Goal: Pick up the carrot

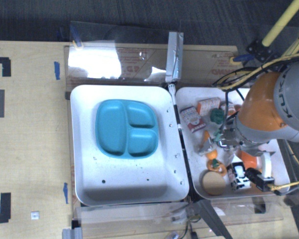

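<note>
Carrot (208, 135) lies just beside the lowered hand (220, 142).

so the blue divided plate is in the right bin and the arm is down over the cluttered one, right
Not quite. The camera view shows the blue divided plate lying in the left bin, not the right one. The rest holds: the arm is down over the cluttered right bin, among the small items there.

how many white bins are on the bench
2: the left bin holds a blue plate; the right bin holds the small things, under the arm.
</note>
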{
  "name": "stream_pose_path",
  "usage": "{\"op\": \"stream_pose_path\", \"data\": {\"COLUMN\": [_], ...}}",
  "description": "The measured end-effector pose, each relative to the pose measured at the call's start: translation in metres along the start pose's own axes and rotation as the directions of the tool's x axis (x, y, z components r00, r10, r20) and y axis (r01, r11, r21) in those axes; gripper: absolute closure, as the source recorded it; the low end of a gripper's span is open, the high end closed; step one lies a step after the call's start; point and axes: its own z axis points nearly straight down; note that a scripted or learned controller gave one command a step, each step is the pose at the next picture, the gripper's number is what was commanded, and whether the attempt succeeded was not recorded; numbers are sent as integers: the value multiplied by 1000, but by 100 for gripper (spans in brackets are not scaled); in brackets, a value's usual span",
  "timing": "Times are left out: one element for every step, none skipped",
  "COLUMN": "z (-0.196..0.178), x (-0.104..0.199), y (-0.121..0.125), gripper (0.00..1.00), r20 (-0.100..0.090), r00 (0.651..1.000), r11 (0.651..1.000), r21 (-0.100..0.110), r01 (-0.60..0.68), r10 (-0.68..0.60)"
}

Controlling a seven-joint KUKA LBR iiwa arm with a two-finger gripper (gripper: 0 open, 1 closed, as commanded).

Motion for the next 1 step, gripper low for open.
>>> {"op": "stream_pose_path", "data": {"z": [-101], "x": [24], "y": [10], "gripper": [0], "r20": [0], "r00": [1000], "r11": [1000], "r21": [-4], "r01": [-19], "r10": [19]}}
